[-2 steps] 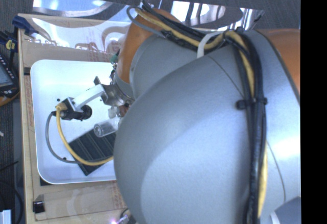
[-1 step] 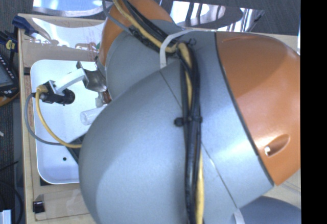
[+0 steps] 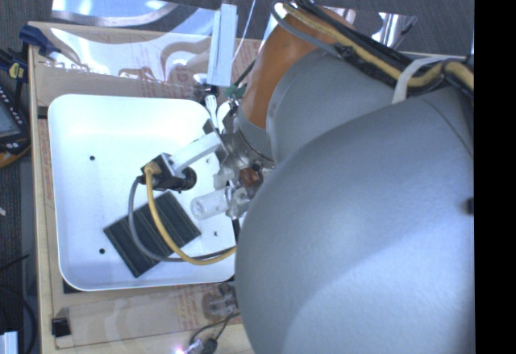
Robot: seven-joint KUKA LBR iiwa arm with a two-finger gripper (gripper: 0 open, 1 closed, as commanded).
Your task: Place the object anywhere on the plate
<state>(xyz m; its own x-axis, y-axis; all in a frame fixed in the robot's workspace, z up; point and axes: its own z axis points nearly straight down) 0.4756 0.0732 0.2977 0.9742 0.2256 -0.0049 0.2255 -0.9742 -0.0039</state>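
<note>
Grey arm (image 3: 363, 215) casing is seen closest to the lens, bulking over the right half of the view, with an orange band (image 3: 278, 70) above the wrist. Beneath it, a white bin (image 3: 81, 183) is seen holding a dark ridged slab (image 3: 151, 235) near its lower edge, looped by a yellow cable (image 3: 173, 239). Whether the gripper (image 3: 226, 191) is released or clenched cannot be told.

White bin (image 3: 72, 183); dk ribbed plate (image 3: 149, 235); yellow cable (image 3: 173, 243); grey arm (image 3: 363, 223) w/ orange band (image 3: 270, 70).
</note>
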